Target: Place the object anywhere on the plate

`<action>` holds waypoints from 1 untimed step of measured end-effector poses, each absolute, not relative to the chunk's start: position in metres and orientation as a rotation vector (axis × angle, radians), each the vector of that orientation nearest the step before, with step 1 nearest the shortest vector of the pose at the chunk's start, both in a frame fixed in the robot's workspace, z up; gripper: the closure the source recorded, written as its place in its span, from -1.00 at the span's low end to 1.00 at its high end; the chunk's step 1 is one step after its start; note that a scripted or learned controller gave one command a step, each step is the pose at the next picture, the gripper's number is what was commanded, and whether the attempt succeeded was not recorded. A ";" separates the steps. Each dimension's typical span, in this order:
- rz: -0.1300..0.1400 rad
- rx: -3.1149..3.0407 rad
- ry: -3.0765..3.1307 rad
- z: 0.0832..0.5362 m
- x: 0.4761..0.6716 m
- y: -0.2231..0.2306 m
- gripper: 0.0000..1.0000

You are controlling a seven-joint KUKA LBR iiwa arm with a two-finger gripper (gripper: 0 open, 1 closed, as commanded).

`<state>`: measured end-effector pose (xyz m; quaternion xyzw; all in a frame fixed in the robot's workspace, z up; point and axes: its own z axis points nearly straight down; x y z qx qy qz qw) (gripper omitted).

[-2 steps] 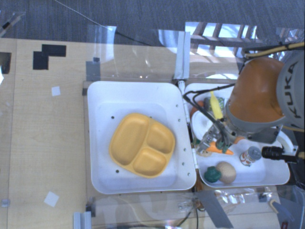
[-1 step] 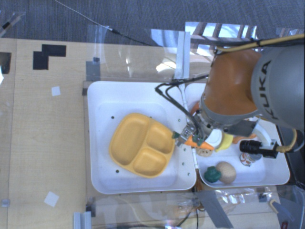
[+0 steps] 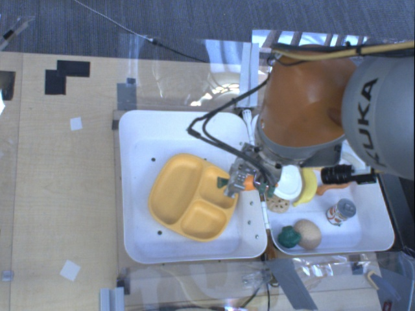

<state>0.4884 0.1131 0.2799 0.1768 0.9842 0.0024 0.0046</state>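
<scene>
Arm [image 3: 311, 102] reaches over my two bins [image 3: 130, 193]. Yellow plate [image 3: 185, 196] lies in the left one. My gripper [image 3: 235, 183] clasps a small orange-and-green object [image 3: 246, 182] over the plate's right edge; its long axis is too small to read.

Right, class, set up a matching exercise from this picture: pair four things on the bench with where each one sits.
Things:
1. yellow divided plate
2. gripper
3. green object
4. small jar

Places:
A. right bin, near its front edge, beside a tan egg-shaped object
B. over the plate's right rim
C. right bin, toward its right side
D. lying in the left bin

Pairs: 1-D, 2-B, 3-A, 4-C
</scene>
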 end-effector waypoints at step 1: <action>0.006 0.352 3.118 0.248 0.487 0.185 1.00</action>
